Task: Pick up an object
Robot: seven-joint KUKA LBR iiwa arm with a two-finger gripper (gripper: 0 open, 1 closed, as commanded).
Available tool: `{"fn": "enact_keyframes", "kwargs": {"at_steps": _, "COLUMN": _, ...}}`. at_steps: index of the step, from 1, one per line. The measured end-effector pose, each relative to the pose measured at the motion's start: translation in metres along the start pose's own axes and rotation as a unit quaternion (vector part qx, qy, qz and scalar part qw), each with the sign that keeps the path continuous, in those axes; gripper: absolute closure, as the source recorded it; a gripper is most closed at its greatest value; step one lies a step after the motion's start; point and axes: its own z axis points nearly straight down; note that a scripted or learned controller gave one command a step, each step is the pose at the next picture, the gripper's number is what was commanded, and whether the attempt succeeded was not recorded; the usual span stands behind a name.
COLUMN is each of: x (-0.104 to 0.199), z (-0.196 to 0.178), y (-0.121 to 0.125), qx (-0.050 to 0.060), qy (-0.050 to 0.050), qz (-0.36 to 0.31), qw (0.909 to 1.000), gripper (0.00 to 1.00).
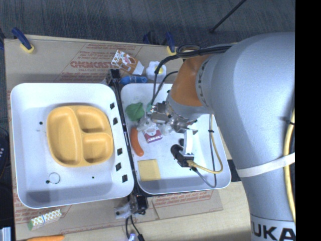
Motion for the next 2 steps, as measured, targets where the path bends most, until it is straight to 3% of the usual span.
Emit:
{"fn": "enact_keyframes", "kwargs": {"at_steps": 1, "x": 0.0, "z": -0.009, "y": 0.0, "qx": 0.002, "qy": 0.0, "qz": -0.002, "qw": 1.0, "gripper": 1.0}}
{"fn": "enact_keyframes", "kwargs": {"at_steps": 2, "x": 0.036, "z": -0.1, "y": -0.013, "qx": 0.0, "qy": 0.0, "qz": -0.076, "qw": 0.9971, "gripper": 1.0}}
